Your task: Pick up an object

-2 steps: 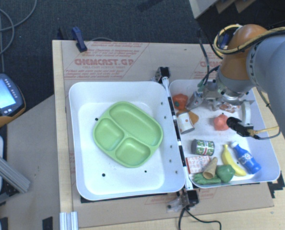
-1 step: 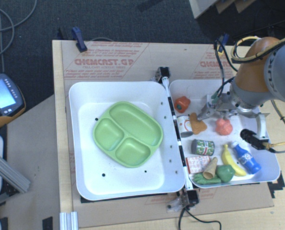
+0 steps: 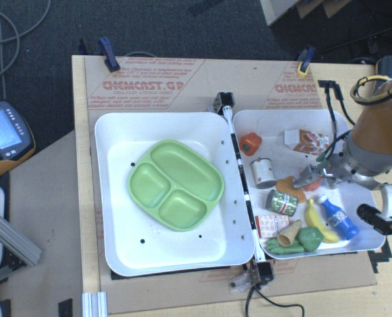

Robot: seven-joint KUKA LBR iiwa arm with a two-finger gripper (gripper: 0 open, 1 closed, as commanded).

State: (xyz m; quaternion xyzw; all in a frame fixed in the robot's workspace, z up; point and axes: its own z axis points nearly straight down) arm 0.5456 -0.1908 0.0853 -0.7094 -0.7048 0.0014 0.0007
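— Tool (image 3: 309,175) first: how does it stand?
— It sits low in the right bin (image 3: 278,119), reaching in from the right; whether it is spread or closed, and whether it grips anything, cannot be told at this size.
— Nearest things?
— An orange-brown piece (image 3: 290,185) lies just beside its tip, and a green can (image 3: 282,203) just below that. A silver can (image 3: 262,172) lies to its left.
— Further out?
— A banana (image 3: 317,219) and a blue bottle (image 3: 336,219) lie toward the near rim, with a green lump (image 3: 309,238) and a cone (image 3: 289,232) beyond them. An orange cup (image 3: 251,142) lies up-left, and a printed packet (image 3: 306,140) above.
— Farthest?
— A green divided plate (image 3: 176,184) rests in the left bin (image 3: 110,197), well apart, on the table (image 3: 150,81).
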